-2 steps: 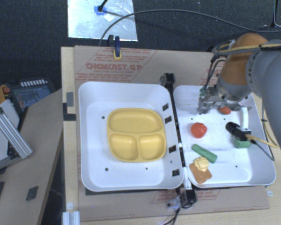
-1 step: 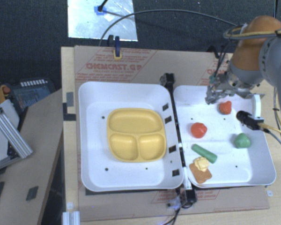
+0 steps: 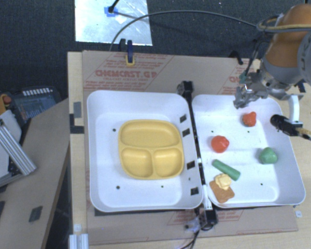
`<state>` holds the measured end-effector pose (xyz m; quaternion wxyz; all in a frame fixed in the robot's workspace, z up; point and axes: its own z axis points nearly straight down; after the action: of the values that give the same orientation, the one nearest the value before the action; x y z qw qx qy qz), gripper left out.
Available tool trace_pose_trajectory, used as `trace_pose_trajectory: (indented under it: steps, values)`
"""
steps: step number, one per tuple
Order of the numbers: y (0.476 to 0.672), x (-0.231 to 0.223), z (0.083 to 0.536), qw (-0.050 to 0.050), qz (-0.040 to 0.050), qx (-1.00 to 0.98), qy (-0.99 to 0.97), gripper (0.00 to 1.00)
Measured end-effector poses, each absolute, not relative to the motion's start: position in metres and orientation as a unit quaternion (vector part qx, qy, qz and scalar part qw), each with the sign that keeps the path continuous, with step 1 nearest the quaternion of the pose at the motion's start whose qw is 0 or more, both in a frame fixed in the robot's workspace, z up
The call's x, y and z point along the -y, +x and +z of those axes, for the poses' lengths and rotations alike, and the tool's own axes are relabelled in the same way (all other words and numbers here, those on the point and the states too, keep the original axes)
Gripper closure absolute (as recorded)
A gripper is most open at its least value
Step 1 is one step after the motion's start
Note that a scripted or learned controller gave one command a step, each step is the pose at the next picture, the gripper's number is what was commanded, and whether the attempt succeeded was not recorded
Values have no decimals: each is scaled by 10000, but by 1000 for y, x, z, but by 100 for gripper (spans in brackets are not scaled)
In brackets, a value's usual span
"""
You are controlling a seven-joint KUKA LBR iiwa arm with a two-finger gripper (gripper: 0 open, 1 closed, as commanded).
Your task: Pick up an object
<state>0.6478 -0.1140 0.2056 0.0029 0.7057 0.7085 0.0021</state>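
The right bin (image 3: 285, 188) holds several small toy foods. An orange-red piece (image 3: 249, 119) lies near its far side, and a red round one (image 3: 220, 143) sits toward the middle left. A green ball (image 3: 268, 155) rests at the right, a green stick (image 3: 226, 169) lies near the front left, and a yellow-orange lump (image 3: 222, 186) sits at the front corner. My gripper (image 3: 242, 98) hangs over the far edge of this bin, just up and left of the orange-red piece, with nothing seen between its fingers.
The left bin (image 3: 101, 139) carries a yellow three-compartment tray (image 3: 149, 148). A black divider strip (image 3: 193, 139) runs between the bins. The cardboard bench (image 3: 145, 69) extends behind, with a blue and yellow clamp (image 3: 129, 52) at its far edge.
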Motion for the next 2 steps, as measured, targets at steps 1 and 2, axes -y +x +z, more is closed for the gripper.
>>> trace_pose_trajectory:
  steps: [1,2]
  values:
    - [650,112,271,40,29,-7092,7050,100]
    - [629,57,273,0,6,-7099,7043,100]
